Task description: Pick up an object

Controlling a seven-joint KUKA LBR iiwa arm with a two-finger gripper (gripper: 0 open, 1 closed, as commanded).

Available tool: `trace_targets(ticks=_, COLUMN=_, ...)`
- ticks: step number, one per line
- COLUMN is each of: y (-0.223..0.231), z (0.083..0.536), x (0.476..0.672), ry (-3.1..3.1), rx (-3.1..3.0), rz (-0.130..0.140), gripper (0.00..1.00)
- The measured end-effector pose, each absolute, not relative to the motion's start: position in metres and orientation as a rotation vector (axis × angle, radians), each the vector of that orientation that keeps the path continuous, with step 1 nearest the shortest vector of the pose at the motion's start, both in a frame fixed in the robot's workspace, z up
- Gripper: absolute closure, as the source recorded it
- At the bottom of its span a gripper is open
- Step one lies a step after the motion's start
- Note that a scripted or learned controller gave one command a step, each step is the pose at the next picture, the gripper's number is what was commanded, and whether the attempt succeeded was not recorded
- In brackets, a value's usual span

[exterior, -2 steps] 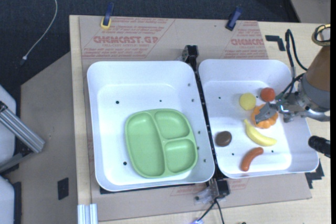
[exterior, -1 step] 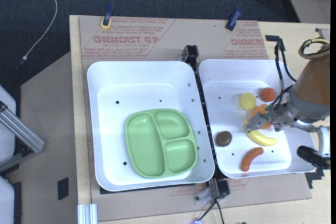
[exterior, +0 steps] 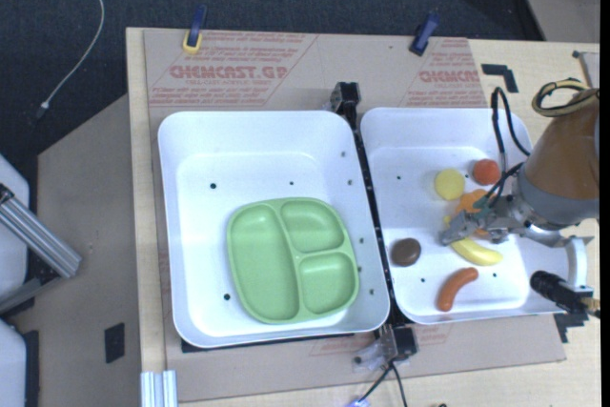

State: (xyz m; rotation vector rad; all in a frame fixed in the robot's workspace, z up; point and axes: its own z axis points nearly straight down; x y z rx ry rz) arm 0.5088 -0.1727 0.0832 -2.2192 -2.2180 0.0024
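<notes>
Where two bins [exterior: 191, 148] sit, five foods [exterior: 406, 251] show.

**Grey arm, orange band, dark cabling**

The arm [exterior: 564, 169] shows a broad orange band over a rounded grey wrist section. A black cable loops along its upper side, beside a coil of yellowish cable. Below the wrist sit a white bracket and a black fitting. The gripper [exterior: 464, 229] is a small grey metal assembly with slim fingers

Divided plate [exterior: 291, 259] in left bin [exterior: 181, 148]; toy foods (several) in right bin [exterior: 400, 133].
</notes>
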Motion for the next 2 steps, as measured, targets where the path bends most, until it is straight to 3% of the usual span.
trace_targets(ticks=1, y=-0.173, z=0.094, x=0.509, ry=-2.221, rx=-2.222, rz=0.0, gripper=1.0)
trace_targets(ticks=2, y=-0.17, z=0.151, x=0.521, ry=-2.228, rx=-2.223, rz=-0.005, gripper=1.0)
